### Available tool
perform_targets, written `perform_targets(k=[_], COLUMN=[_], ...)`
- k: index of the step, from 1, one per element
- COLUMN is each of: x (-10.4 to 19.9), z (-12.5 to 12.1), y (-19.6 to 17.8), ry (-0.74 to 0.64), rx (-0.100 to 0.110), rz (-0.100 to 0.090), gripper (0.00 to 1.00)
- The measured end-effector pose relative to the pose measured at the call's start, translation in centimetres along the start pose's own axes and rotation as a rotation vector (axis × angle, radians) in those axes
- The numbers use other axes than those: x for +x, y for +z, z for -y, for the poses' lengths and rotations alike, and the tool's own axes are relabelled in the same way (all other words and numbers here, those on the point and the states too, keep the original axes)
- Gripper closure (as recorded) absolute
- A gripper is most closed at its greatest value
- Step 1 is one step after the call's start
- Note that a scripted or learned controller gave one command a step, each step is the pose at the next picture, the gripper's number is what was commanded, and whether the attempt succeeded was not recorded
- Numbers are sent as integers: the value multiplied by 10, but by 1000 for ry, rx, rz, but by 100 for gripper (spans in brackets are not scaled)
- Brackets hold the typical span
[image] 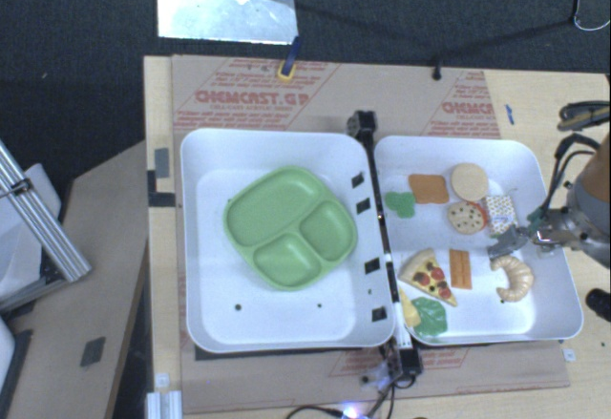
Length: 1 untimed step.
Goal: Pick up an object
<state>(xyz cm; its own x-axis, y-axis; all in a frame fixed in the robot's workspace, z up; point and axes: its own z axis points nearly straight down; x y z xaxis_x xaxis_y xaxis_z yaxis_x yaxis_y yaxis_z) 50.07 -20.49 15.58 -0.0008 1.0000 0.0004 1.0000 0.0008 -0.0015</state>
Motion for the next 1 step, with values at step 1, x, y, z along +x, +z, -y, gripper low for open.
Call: perform_targets(k=[1], x=[5], z=[1], y=[43], ry=[0], rx=[-1], rz=[0], gripper=[0])
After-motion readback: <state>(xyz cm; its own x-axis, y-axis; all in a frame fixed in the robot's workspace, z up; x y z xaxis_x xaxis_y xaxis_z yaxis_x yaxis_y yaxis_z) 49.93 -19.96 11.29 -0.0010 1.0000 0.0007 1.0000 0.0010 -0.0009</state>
